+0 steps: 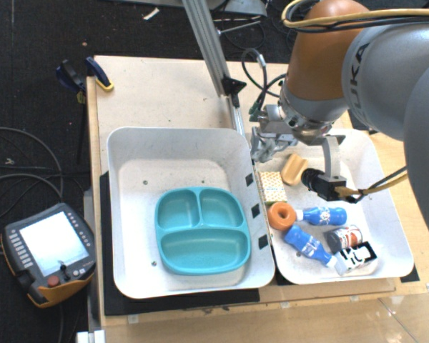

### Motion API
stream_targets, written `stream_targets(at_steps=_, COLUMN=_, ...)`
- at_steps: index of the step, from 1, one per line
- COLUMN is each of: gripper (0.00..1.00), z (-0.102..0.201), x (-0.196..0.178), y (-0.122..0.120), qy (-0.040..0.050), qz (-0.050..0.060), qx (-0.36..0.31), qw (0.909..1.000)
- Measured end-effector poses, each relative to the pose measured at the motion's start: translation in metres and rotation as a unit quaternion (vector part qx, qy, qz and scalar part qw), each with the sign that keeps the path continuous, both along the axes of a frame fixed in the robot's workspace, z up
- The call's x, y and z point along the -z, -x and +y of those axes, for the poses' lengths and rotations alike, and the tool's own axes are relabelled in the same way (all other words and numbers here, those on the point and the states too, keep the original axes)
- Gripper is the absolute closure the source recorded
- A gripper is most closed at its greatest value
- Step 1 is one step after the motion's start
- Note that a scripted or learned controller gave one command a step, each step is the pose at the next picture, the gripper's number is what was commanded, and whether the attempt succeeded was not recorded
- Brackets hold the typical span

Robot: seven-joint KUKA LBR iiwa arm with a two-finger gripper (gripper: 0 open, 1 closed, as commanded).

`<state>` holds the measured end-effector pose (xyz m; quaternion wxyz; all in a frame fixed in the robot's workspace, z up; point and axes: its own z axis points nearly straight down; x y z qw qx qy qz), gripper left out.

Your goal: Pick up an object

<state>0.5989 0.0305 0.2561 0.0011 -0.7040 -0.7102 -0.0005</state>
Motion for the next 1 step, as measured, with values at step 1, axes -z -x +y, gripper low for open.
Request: stream_targets(at_steps=1, gripper=1.00, z=0.0485, x=0.0117, y=0.0161, qy=0.0004, qz=0.001, qx=0.001, qw=1.0000)
